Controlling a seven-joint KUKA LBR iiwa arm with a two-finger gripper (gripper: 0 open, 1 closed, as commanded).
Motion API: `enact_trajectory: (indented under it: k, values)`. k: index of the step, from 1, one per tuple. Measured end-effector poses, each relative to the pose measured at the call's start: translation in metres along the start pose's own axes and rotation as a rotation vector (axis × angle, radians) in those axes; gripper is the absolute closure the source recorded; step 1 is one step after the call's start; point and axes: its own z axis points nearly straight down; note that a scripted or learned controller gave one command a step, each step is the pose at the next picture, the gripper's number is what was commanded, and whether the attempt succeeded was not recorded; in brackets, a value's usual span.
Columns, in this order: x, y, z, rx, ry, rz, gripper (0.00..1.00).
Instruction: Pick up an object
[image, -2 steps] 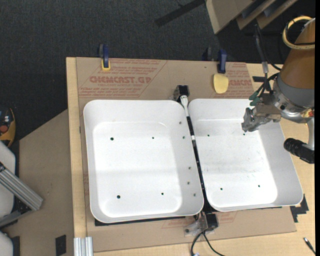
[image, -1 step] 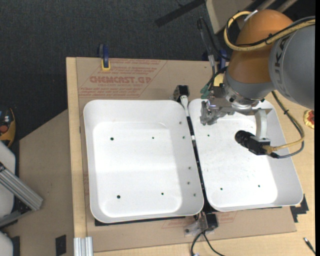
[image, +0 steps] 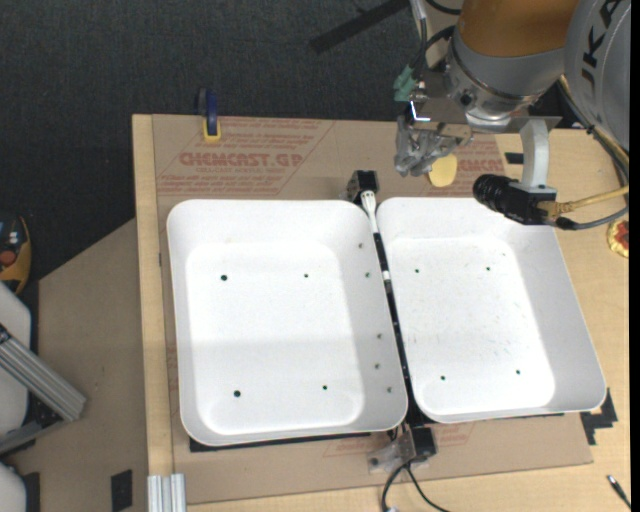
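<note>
The brown board under the bins carries red printed lettering at the 12 o'clock side of the left bin, reading "CHEMCAST GP". Smaller red lines beneath it are illegible.

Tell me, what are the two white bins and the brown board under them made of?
The left bin and right bin look like smooth, slightly glossy moulded plastic: rounded corners, soft sheen. The board looks like matte cardboard or paper-faced sheet, plain brown with red printed lettering; which one is hard to tell.
</note>
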Motion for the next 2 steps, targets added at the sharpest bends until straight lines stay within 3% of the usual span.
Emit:
enact_trajectory:
  k: [1,2]
  values:
    - [0.030,0.059,0.099,0.021,-0.003,0.004,1.00]
    - [-0.033,0.052,0.049,0.012,-0.006,0.014,1.00]
